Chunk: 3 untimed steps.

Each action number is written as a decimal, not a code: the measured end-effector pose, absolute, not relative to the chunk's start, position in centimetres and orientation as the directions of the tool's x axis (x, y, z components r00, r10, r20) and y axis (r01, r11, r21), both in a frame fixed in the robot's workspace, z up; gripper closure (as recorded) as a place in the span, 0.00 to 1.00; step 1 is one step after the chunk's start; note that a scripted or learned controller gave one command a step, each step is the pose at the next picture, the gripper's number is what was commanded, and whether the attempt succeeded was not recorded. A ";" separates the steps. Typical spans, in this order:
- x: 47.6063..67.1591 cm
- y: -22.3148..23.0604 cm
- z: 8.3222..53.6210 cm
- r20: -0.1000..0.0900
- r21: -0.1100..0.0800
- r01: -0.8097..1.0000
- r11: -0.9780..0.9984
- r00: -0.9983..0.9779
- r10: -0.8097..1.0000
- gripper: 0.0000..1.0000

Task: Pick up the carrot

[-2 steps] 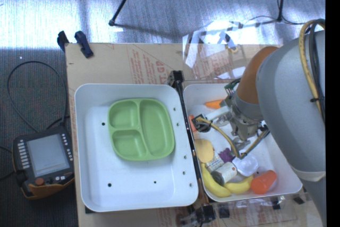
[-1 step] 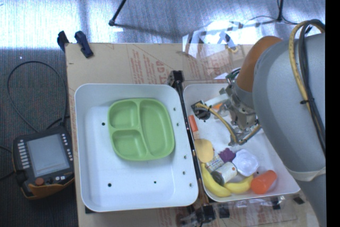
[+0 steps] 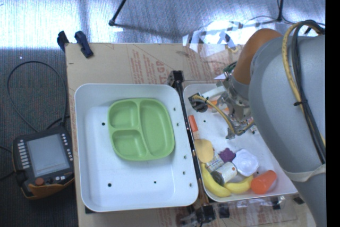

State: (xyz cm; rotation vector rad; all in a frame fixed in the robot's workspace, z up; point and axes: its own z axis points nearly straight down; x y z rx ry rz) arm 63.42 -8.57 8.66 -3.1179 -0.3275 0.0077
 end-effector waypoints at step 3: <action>63.6 -8.7 9.6 -0.007 -0.010 0.213 -0.977 0.977 0.213 0.00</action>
